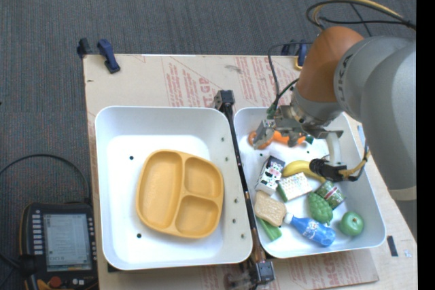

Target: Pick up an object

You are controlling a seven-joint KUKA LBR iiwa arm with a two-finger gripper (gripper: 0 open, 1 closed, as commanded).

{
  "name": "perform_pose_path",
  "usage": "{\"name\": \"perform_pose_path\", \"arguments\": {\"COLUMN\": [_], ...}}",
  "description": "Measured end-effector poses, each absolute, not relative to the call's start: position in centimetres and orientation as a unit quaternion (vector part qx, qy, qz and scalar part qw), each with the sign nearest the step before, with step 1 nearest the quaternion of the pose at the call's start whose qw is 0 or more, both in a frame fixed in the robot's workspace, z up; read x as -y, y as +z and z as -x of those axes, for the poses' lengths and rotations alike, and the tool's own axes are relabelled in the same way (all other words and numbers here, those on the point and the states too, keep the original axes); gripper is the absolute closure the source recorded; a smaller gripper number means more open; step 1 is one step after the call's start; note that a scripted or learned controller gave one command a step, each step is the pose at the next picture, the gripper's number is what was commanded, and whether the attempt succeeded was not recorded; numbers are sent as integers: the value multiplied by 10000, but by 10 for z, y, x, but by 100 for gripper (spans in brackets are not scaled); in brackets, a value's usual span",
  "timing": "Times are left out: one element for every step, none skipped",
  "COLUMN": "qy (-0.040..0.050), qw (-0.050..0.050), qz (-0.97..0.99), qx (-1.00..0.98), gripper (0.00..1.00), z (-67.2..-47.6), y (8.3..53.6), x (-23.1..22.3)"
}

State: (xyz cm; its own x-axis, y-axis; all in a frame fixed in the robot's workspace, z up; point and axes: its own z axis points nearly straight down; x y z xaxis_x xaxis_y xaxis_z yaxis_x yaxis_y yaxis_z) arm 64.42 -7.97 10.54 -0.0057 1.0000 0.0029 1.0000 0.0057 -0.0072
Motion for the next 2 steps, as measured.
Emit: {"name": "perform_pose_path", "arguments": {"qy": [15, 16], "qw": [44, 45], "qz": [7047, 7047], "qx": [7095, 7095], "gripper": [100, 0], "z": [-645, -644], "y": [115, 115], "x": [79, 79]}}
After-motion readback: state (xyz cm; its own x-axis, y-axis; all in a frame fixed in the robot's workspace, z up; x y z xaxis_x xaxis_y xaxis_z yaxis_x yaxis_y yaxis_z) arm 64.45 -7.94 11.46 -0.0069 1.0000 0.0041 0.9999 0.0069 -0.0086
